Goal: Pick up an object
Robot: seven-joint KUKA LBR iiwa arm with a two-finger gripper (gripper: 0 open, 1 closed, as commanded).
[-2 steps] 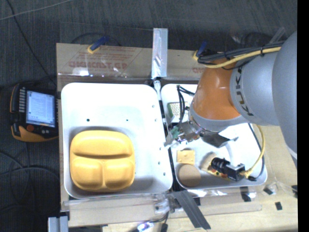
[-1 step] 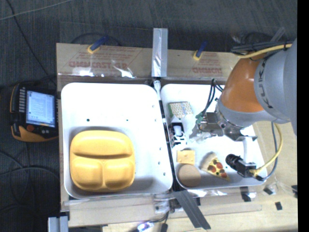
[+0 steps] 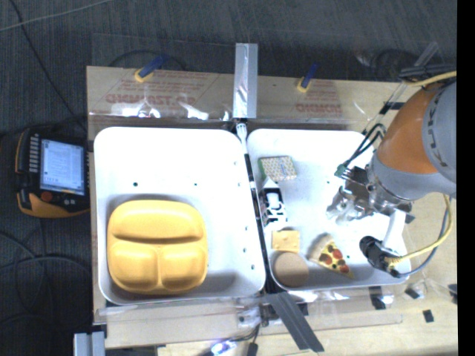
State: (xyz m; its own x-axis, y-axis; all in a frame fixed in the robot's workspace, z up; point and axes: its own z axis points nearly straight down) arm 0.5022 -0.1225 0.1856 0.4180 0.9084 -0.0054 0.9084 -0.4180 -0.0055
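My gripper (image 3: 346, 208) hangs over the right bin (image 3: 312, 143), at its right-middle, with bare white floor under it. Nothing shows between its fingers. A pizza slice toy (image 3: 331, 256) lies just below and left of it. Further left sit a tan square block (image 3: 286, 239), a brown round piece (image 3: 291, 268), a black-and-white item (image 3: 272, 205) and a speckled green-white block (image 3: 277, 168). A large yellow bread-shaped object (image 3: 157, 243) fills the lower part of the left bin (image 3: 171, 154).
A metal divider (image 3: 246, 80) stands behind the bins. A handheld pendant (image 3: 52, 173) lies left of the bench. Cables and a black fitting (image 3: 378, 254) hang from the arm near the right bin's lower right corner.
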